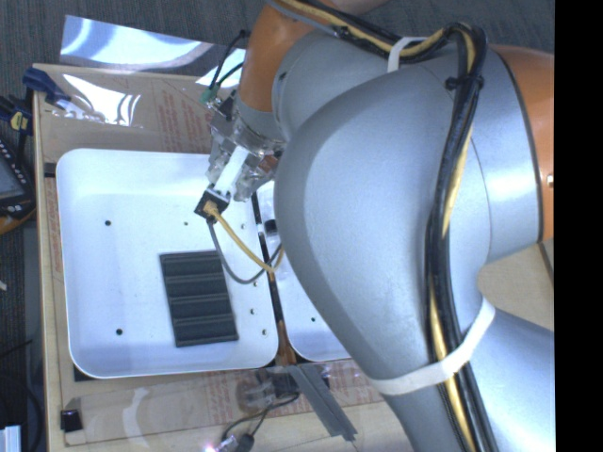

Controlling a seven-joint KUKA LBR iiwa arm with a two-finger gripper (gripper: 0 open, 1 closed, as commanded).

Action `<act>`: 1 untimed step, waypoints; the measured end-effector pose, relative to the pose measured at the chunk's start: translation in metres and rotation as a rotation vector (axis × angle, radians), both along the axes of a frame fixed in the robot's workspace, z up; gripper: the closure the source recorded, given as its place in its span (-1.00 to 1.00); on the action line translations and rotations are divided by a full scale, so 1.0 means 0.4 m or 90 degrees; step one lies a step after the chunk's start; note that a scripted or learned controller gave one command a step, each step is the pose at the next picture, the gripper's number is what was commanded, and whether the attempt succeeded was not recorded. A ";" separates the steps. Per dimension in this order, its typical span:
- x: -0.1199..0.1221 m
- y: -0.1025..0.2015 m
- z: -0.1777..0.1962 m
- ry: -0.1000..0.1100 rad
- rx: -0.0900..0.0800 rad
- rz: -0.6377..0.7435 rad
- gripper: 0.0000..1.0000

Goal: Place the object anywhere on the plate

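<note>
A dark grey ribbed rectangular plate [198,298] lies flat in the lower middle of the left white bin [104,252]. My gripper [237,175] hangs above the bin's upper right part, beyond the plate's far end and a little to its right. The large grey arm covers what is under and behind the gripper. I cannot make out any loose object in or near the gripper.
The right bin [306,332] shows as a narrow strip beside the dividing rim; the arm hides the remainder. Shiny foil [104,73] lies on the cardboard beyond the left bin. Cables and a metal bracket [301,394] sit at the bench's near edge.
</note>
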State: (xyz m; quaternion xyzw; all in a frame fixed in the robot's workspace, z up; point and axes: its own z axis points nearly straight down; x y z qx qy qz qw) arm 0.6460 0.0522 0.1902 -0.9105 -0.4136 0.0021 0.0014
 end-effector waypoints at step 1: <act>-0.001 -0.079 0.108 0.000 -0.001 -0.278 1.00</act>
